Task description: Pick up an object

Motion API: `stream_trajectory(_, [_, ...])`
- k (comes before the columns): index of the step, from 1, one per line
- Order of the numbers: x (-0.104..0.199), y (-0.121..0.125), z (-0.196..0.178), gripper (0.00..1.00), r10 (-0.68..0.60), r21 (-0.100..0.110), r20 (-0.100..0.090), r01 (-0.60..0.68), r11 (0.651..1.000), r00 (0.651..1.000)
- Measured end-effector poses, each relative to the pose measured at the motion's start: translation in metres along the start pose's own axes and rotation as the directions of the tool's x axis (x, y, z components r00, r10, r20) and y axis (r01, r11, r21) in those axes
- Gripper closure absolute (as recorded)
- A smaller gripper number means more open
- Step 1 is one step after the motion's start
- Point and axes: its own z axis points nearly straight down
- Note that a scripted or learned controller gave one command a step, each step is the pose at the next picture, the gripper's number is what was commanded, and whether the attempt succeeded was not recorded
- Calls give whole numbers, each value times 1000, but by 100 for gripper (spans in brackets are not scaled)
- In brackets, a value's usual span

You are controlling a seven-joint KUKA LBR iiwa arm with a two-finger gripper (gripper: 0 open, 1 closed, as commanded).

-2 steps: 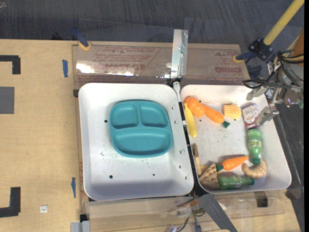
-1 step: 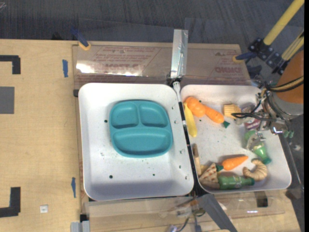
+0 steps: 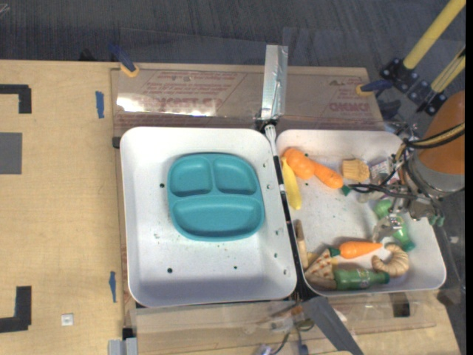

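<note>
On a light wood bench [image 3: 52, 220] w/ black tape marks, over dark grey carpet [image 3: 185, 6], two white bins sit side by side. The gripper [image 3: 392, 224] is low over the right bin [image 3: 332, 198]; can't tell its opening. Just beside it lies a green object [image 3: 384, 208], nearer the viewer a carrot [image 3: 360, 249], a green bottle [image 3: 360, 276]; well to its left, a teal divided plate [image 3: 216, 196] in the left bin [image 3: 140, 198].
</note>
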Motion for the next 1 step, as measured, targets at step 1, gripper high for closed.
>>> stream_trajectory(1, [33,-17,0,0,-73,1,1,73,997,997])
